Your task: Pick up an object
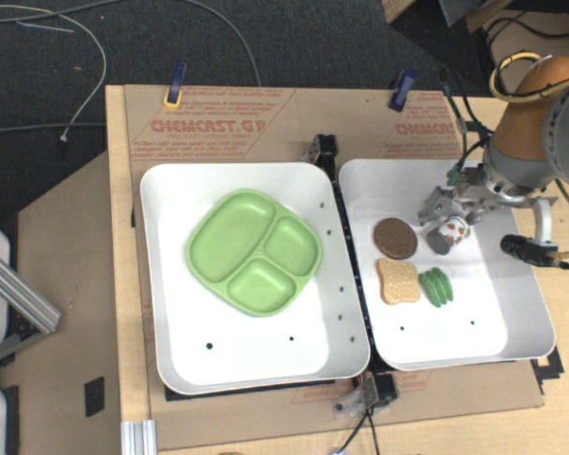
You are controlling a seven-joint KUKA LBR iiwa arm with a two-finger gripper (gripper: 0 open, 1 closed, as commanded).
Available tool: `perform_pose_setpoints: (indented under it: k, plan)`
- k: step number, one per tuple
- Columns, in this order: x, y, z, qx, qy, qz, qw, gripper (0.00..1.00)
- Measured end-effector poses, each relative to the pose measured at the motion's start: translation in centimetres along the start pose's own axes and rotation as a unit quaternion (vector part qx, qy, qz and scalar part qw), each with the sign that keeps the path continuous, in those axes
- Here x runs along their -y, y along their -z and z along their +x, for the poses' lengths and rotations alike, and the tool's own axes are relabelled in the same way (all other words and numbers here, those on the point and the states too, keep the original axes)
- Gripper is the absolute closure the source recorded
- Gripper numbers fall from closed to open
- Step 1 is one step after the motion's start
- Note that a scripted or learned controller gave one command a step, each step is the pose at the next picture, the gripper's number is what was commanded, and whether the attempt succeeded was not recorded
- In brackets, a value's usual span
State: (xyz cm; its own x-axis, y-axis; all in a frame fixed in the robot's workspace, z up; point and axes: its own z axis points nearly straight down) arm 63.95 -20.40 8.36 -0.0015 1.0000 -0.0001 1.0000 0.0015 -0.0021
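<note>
Objects for pickup sit in right bin, left-centre area: brown disc, tan bread slice just at its 6 o'clock, green ridged piece at 3 o'clock of the bread, and a small grey-and-red item at 3 o'clock of the disc.

Handling (est.): all look like light toy food, prob. stiff plastic or foam. Disc and bread lie flat, so edges offer little height; pinch across narrow width. Green piece is ridged, likely better grip across its short axis. Grey-and-red item is small and rounded; may roll or slip.

Arm pose: arm enters from 3 o'clock, wrist angled down over bin's 12 o'clock half. End effector is low, directly at the grey-and-red item. Finger state: cannot tell; no grasp confirmed.

Left bin holds a green divided plate. Both bins rest on tabletop.
</note>
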Motion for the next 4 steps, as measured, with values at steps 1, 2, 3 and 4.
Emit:
perform_pose_setpoints:
  k: [1, 2, 3, 4]
  plan:
    - [-0.1, 1.4, 0.0, 0.000, 0.000, -0.002, 1.0000, 1.00]
    - [-0.4, 5.9, 0.4, 0.001, 0.000, -0.004, 1.0000, 1.00]
    - [-0.7, 12.2, -0.3, 0.001, 0.000, -0.005, 1.0000, 1.00]
    - [-0.5, 16.8, -0.2, 0.001, 0.000, -0.005, 1.0000, 1.00]
